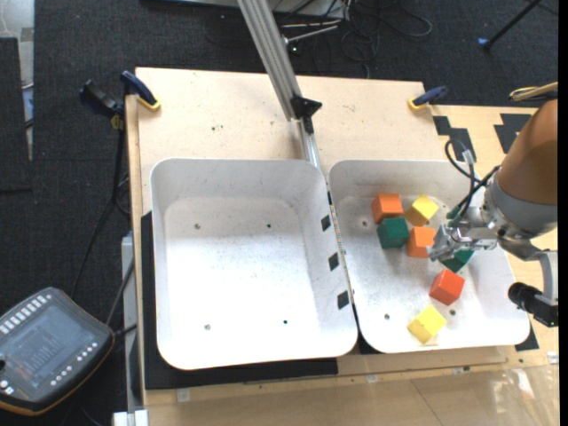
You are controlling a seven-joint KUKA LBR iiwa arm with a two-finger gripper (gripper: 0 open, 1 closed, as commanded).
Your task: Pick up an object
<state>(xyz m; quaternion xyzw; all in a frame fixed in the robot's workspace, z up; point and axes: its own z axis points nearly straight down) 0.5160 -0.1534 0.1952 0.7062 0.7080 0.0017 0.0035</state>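
Note:
My gripper [450, 248] is low over the right bin [497, 327], reaching in from the right. A dark green block [460, 259] shows partly just beneath it, half hidden by the gripper body. An orange block [421, 240] lies just to the gripper's left, touching a green block [393, 232]. Behind those sit another orange block [387, 207] and a yellow block [424, 209]. A red block [446, 286] lies in front of the gripper, and a second yellow block [427, 325] rests near the bin's front wall.
The left bin [177, 185] stands beside the right one, and their walls meet along the middle. A slanted metal rail [271, 47] runs down to the bins' back edge. Clamps sit at the bench's back corners. A teach pendant [44, 349] lies at the lower left.

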